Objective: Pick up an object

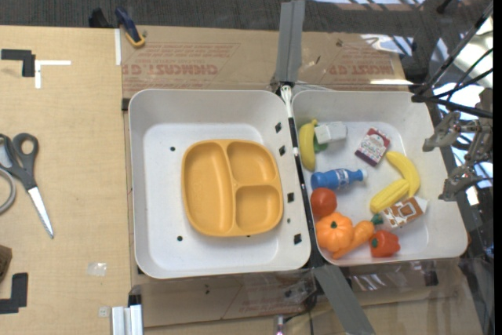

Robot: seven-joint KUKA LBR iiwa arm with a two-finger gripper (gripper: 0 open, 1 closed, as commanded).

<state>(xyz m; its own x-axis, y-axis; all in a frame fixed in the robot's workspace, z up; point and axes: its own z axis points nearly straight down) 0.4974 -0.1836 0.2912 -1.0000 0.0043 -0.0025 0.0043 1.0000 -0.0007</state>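
The right bin point(439, 235) holds several toy foods. A yellow banana point(307, 147) lies by its left wall, next to a grey block point(331, 134). A red-and-white packet point(372, 147) sits further right. A blue bottle point(337, 179) lies mid-bin above a red tomato point(323, 202) and an orange pumpkin point(335, 234). Two more yellow bananas point(398, 183) curve beside a small carton point(405, 213), and a red pepper point(384, 244) sits near the front. My gripper point(451, 161) hangs over the bin's right rim, open, with nothing between its fingers.
The left bin point(153, 169) holds a yellow divided plate point(233, 187). Scissors point(30, 180) lie on the wooden bench at the far left. A grey bar point(289, 43) stands behind the seam between the bins. Cables and metal framing crowd the right side behind the arm.
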